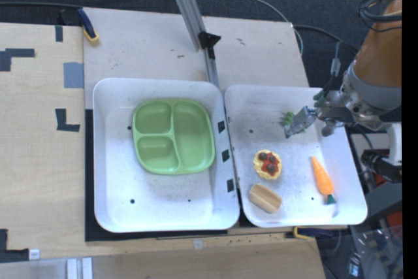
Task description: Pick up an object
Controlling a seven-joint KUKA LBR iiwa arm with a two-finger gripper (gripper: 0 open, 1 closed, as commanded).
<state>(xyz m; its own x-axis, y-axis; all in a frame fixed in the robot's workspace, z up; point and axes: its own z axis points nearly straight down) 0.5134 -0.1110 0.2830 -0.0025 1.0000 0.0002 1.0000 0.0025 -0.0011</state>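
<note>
where gripper (295, 125) hovers, tart (268, 164) lies near.

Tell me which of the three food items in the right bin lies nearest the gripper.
The fruit tart, round with red topping; the carrot and bread roll lie farther from the gripper.

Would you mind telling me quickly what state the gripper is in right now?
Gripper: over the right bin, beside a small green item; whether it is open, shut or holding that item cannot be told.
</note>
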